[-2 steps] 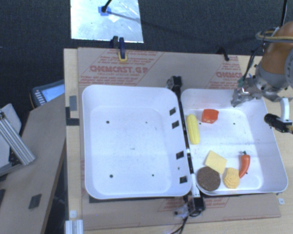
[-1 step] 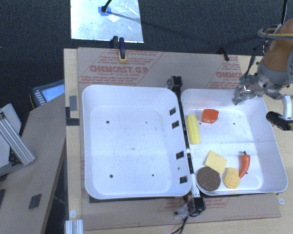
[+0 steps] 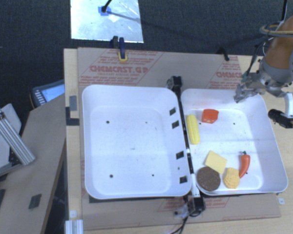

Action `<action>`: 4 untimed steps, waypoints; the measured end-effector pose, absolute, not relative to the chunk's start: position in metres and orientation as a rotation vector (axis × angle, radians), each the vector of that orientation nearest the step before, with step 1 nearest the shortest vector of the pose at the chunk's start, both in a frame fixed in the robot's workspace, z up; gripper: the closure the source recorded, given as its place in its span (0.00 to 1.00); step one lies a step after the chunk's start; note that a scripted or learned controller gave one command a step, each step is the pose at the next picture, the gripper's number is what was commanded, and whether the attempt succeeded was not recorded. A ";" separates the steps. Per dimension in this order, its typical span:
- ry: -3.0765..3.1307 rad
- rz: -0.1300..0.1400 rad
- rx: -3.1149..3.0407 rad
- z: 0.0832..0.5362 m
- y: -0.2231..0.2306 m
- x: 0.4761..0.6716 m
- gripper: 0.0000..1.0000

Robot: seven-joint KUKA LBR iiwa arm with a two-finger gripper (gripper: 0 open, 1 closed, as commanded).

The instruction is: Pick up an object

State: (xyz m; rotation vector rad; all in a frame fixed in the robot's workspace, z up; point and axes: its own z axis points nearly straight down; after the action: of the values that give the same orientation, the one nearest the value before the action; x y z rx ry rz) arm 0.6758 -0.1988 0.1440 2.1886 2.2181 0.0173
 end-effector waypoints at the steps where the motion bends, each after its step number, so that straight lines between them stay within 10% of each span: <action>1: 2.216 0.020 2.184 0.155 -0.199 0.677 1.00; 4: 2.211 0.029 2.171 0.190 -0.200 0.680 1.00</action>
State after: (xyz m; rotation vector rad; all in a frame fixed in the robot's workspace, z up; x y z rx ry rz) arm 0.6799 -0.2001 0.1896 2.1713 2.2114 0.0289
